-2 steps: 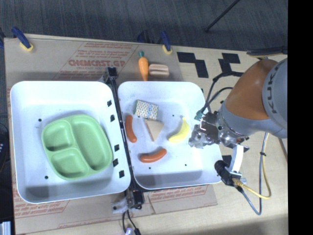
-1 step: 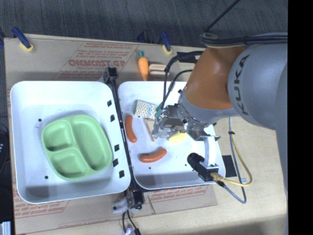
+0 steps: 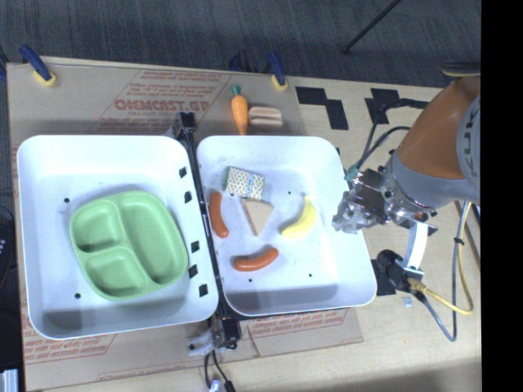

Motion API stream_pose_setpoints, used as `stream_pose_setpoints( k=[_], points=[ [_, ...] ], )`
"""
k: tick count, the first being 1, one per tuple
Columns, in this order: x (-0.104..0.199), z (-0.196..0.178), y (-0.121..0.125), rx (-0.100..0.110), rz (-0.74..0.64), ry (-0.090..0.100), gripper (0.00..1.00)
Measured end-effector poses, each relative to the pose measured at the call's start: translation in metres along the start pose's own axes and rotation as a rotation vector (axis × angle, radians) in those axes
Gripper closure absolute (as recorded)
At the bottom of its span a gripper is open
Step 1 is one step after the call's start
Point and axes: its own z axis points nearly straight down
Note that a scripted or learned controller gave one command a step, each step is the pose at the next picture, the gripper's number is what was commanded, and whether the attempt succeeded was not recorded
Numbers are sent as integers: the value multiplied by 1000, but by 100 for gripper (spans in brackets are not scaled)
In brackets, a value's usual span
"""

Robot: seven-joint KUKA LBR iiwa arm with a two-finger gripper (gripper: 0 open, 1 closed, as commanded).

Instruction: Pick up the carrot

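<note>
Hand (image 3: 347,212) at right bin's (image 3: 353,260) edge; carrot (image 3: 239,111) well apart, behind bins.

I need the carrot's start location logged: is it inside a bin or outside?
Outside. The carrot lies on the bench behind the right bin, beside a small tan block.

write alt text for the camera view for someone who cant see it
The carrot lies on the bench beyond the right bin, beside a small tan block. The gripper hovers at that bin's right edge. The left bin holds a green divided plate.
</note>
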Motion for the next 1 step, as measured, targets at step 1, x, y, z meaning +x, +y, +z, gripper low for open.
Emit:
stream_pose_setpoints(
  k=[1],
  points=[
    [48, 52, -34, 6, 418, 2, 100]
  ],
)
